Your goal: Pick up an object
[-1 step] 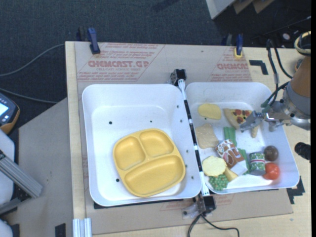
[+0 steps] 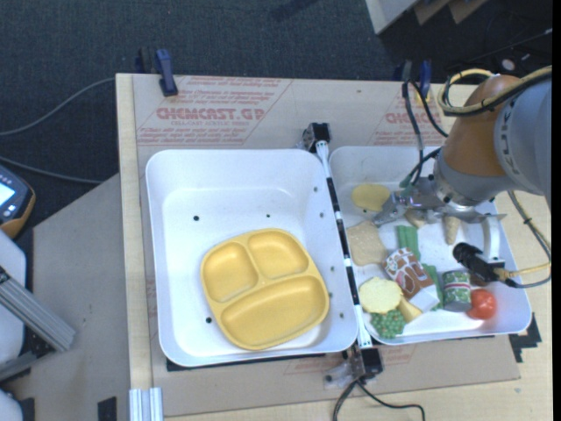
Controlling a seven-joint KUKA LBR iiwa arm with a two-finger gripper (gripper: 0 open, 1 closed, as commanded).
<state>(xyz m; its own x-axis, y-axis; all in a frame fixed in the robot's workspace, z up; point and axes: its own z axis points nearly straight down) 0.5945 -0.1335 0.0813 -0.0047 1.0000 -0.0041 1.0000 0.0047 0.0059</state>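
The right bin [image 2: 517,318] holds several toy foods. A pale yellow piece [image 2: 371,197] lies at its back left, with a green stick [image 2: 408,238] and a tan slice [image 2: 366,245] in front of it. Nearer the front are a brown, white and red piece [image 2: 408,270], a yellow round [image 2: 380,295], green peas [image 2: 388,324], a green can [image 2: 456,289] and a red tomato [image 2: 482,304]. My gripper [image 2: 410,209] hangs low over the back of this bin, just right of the pale yellow piece and above the green stick. Nothing shows in its grasp.
The left bin [image 2: 175,182] carries a yellow divided plate [image 2: 263,288] in its front half. A beige piece [image 2: 450,228] lies under the wrist. The grey arm with its orange band [image 2: 478,139] covers the right bin's back right corner. Cables [image 2: 456,86] loop behind it.
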